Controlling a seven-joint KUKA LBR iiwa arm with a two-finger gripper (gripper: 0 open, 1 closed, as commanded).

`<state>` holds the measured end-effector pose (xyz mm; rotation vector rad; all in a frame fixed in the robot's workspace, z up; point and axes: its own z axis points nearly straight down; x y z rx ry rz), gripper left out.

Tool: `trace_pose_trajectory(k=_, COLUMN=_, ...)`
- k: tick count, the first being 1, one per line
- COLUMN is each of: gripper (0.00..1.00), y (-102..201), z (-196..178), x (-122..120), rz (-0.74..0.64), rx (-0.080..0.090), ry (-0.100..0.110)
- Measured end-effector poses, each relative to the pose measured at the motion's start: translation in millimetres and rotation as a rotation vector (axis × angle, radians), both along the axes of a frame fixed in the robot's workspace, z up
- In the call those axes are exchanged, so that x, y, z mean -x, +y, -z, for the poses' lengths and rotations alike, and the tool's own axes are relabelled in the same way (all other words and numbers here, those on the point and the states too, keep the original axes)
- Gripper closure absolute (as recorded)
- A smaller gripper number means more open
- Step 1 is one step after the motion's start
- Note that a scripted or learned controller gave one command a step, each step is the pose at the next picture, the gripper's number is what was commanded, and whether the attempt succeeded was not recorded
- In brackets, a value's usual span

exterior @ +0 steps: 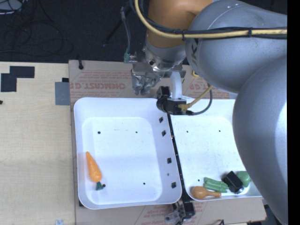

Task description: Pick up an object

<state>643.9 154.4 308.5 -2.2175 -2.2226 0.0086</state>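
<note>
White plastic forms both bins; positions below are given relative to the divider [171, 146] where the two bins meet, taken from the near edge of the bench to the far one. Nearest, well to the left of the divider in the left bin [80, 125], lies an orange toy carrot [93, 167] with a small green stem end, close to that bin's near left corner. To the right of the divider, in the near corner of the right bin [206, 108], a cluster sits packed together: a tan pear-shaped piece [204, 192], a green pod [215, 184], a small black block [232, 181] and a green piece [243, 177] beside it. Any of these could serve as the object to pick up. Farthest, above the far end of the divider, hangs the gripper [143, 84], over the brown board behind the bins and well apart from every object; whether it is released or clenched cannot be told, and nothing is seen in it. Likely risks: a descent from here meets only bare board or the bin rim; in the cluster, touching pieces may be pushed aside or two caught at once; the carrot's rounded body near the wall may roll. The grey arm [253, 55] covers part of the right bin.
</note>
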Motion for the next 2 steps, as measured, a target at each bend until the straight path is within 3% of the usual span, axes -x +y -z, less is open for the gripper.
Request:
trace_pose_trajectory(k=1, gripper=1.00, y=31, z=-106, x=-1, rz=-0.002, rx=-0.006, ry=-0.014)
trace_pose_trajectory(k=2, gripper=1.00, y=93, z=-120, x=1, rz=-0.004, rx=-0.004, ry=-0.004)
